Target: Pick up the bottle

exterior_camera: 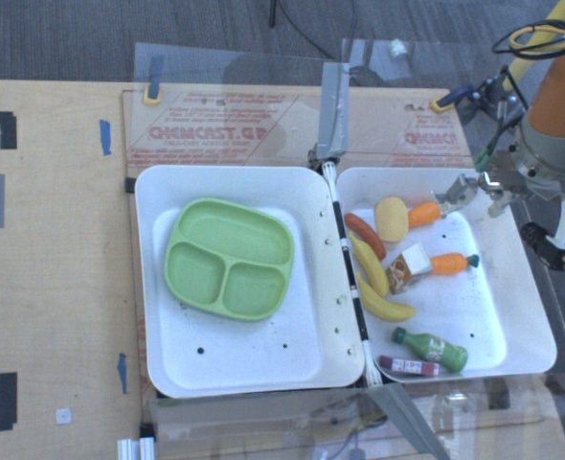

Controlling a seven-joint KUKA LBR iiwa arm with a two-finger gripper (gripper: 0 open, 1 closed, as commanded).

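Observation:
The green bottle [432, 347] with a red label lies on its side near the front edge of the right bin [512, 295], cap pointing left. My gripper [476, 197] hangs over the bin's far right corner, well behind the bottle. It is open, with nothing between its fingers [453, 194]. An orange carrot [422, 215] lies just left of it.
In the right bin lie two bananas [373, 276], a red sausage [364, 234], a yellow potato-like piece [391, 218], a small box [409, 266], a second carrot [450, 264] and a dark red item [407, 365] beside the bottle. A green divided plate [230, 257] sits in the left bin [263, 353].

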